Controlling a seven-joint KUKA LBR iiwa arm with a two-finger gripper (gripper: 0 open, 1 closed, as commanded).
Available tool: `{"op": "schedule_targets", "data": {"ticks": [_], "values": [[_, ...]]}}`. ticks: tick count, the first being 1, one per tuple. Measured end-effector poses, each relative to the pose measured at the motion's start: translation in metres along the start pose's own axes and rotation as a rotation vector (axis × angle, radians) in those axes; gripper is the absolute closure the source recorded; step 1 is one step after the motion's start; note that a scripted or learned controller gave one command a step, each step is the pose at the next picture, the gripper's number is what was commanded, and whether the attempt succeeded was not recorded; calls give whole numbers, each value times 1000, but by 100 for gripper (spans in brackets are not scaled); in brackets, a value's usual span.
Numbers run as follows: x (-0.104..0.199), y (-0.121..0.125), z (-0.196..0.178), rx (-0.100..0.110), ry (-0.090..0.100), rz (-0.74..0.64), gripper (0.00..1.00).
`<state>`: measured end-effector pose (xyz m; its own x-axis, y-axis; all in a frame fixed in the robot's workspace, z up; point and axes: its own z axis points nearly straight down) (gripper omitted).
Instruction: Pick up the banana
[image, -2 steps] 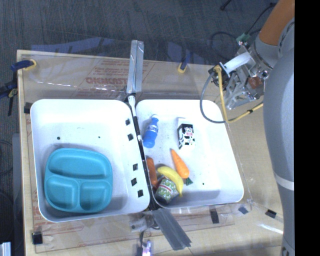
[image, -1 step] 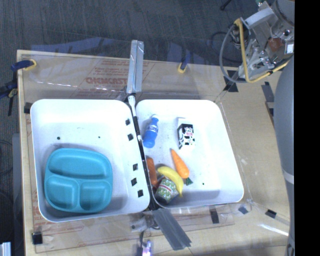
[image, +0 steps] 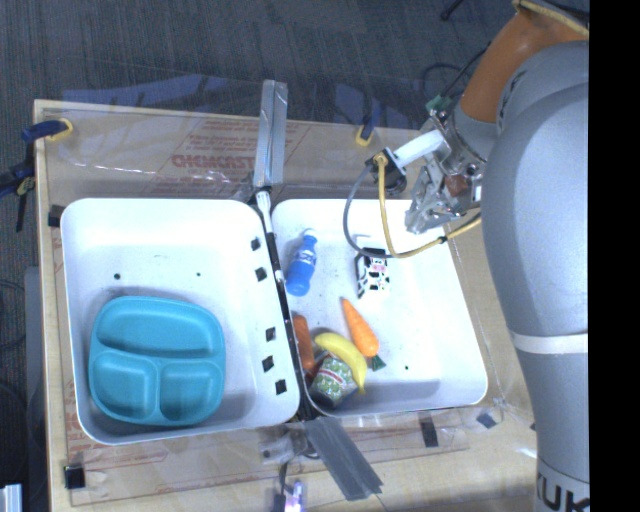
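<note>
The banana (image: 342, 354) lies in the right bin (image: 440, 330), near its front edge and toward the divider between the two bins; it rests at a slant, with one end touching a carrot (image: 359, 326) that lies just beside it on the right; at its lower end there is a small green packet (image: 336, 378), touching it or partly under it; on its left a second, darker orange piece (image: 303, 343) lies along the bin wall. Further back in the same bin there is a blue bottle (image: 301, 263), tilted, and a small black and white object (image: 373, 274), both apart from the banana.

The gripper (image: 437, 205) hangs over the back right corner of the right bin, well apart from the banana; a yellow cable (image: 383, 215) loops beside it; whether the jaws are open or closed I cannot tell, because the parts there are too small and crowded; nothing is seen between them.

In the left bin (image: 150, 240) a teal tray (image: 157, 358) with compartments lies at the front left; both bins stand on the worktop (image: 150, 145).
</note>
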<state>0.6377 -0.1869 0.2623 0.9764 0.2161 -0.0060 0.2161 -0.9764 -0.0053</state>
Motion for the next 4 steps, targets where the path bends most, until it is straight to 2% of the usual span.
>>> {"op": "schedule_targets", "data": {"ticks": [1, 2, 3, 4], "values": [[0, 0, 0, 0, 1, 0, 0], [-74, -23, 113, -1, 0, 10, 0], [-114, -1, -1, -4, 4, -61, 0], [-78, -5, 130, -2, 4, 7, 0]]}}
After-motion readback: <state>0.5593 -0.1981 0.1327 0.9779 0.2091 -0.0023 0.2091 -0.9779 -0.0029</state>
